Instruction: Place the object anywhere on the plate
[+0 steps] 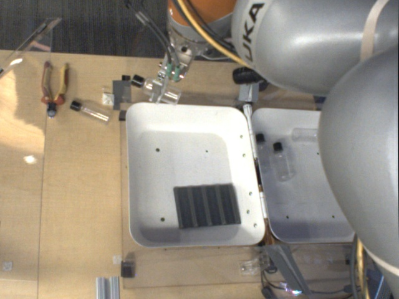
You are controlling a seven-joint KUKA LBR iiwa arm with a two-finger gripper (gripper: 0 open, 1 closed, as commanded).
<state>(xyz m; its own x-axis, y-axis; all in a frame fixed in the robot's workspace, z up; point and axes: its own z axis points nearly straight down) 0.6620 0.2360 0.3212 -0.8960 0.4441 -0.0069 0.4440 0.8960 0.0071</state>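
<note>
Looking down from the camera view, the surface [75, 198] carries two white bins side by side. The plate [206, 205], a dark ribbed slab, lies flat on the floor of the left bin [134, 167], toward its near edge. This leaves its whole top face open to an approach from above. The most likely task object is the vial [282, 162], clear with a black cap, which lies on its side in the right bin [312, 229]. It is well apart from the plate, with the walls of both bins between them. Lying flat, it is judged likely to roll if nudged. The arm [299, 36] reaches in from the right and covers part of the right bin. Its hand [167, 86] hangs over the rear rim of the left bin, well apart from both the plate and the vial. Whether the hand is spread or pressed together cannot be told. A pale, clear shape shows at its lower end, but it cannot be told whether this is part of the hand or something it carries, so no hold can be confirmed. The hand touches neither the plate nor the vial. Outside the bins, on the left of the surface, lie pliers [54, 85] and a second vial [91, 109]. Both are well clear of the plate and are judged to play no part in the task.
</note>
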